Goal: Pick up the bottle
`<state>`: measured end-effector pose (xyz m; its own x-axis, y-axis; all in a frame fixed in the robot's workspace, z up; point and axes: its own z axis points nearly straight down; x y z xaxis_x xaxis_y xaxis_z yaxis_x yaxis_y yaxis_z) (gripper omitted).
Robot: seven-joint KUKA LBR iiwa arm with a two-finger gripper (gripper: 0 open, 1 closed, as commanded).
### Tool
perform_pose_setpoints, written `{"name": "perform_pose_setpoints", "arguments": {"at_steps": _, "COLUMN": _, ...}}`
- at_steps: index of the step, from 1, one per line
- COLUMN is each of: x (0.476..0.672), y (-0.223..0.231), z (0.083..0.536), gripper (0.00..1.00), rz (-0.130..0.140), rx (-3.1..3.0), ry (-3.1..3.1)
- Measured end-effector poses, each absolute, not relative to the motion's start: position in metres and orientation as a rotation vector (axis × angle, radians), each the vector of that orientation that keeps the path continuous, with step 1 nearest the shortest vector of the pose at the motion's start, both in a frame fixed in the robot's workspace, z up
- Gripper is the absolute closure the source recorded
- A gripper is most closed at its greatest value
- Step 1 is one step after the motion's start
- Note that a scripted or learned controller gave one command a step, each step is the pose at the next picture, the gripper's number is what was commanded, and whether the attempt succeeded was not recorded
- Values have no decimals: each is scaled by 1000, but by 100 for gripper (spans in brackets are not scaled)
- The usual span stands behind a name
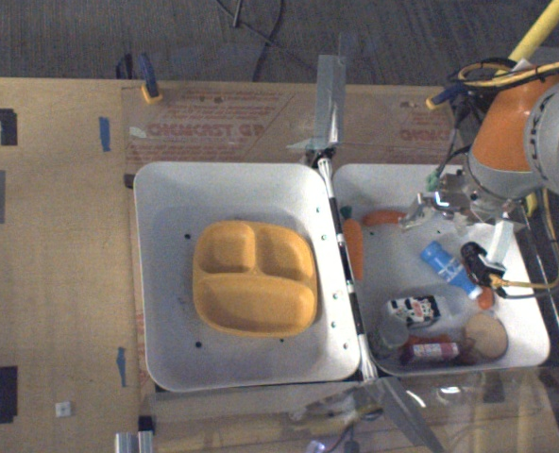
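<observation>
Two white bins sat side by side on the bench: the left bin [157, 253] held a yellow divided tray [255, 277], and the right bin [534, 338] held a scatter of small things. The bottle [448, 266], blue with a white cap end, lay on its side near the middle of the right bin, tilted so that one end pointed up-left and the other down-right toward a small orange-red ball [486, 298]. The gripper [447, 202] hung over the upper part of that bin, above and slightly left of the bottle and apart from it; nothing was between its fingers. Whether the claw was open or closed could not be made out, since its metal parts merged into a pale tangle against the bin floor.

The arm [516, 140] reached in from the right, its orange band above the wrist lying over the bin's upper right corner, with cables looping around it. A black fitting [481, 261] with an orange lead sat just right of the bottle.

An orange carrot-shaped piece [354, 245] lay along the right bin's left wall, a red piece [383, 218] near it, a black-and-white toy [414, 310] below the bottle, a dark red can [434, 350] and a tan rounded lump [487, 336] along the lower edge.
</observation>
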<state>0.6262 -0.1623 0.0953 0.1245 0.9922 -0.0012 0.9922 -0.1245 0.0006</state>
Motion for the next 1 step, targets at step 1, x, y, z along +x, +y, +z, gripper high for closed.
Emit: {"name": "perform_pose_setpoints", "arguments": {"at_steps": 1, "x": 561, "y": -177, "z": 86, "gripper": 0, "rz": 2, "rx": 2324, "ry": 2112}}
